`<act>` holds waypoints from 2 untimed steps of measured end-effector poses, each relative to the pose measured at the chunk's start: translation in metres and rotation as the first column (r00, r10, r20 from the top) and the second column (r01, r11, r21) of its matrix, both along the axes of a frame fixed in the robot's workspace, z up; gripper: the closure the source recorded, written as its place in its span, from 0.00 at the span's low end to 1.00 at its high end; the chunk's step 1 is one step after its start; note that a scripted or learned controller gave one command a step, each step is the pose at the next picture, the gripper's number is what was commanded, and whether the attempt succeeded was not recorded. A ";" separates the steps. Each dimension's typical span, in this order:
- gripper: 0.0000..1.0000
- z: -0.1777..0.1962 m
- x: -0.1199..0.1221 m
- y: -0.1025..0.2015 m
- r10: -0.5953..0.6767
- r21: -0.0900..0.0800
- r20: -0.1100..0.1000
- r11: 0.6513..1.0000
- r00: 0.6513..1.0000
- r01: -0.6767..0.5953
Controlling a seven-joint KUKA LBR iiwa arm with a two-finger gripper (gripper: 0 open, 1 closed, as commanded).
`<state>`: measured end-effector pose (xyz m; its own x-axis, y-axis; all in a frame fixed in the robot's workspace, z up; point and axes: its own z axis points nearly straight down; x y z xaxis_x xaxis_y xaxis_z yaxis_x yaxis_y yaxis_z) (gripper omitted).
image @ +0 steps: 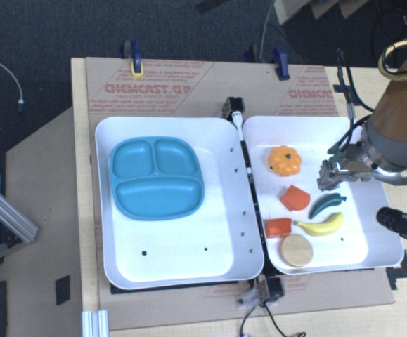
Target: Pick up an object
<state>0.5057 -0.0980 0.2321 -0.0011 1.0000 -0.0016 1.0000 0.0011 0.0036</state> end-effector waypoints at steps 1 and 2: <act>1.00 -0.011 0.004 0.055 0.002 0.003 -0.006 1.000 1.000 -0.002; 1.00 -0.018 0.015 0.099 0.001 0.001 -0.003 1.000 1.000 -0.001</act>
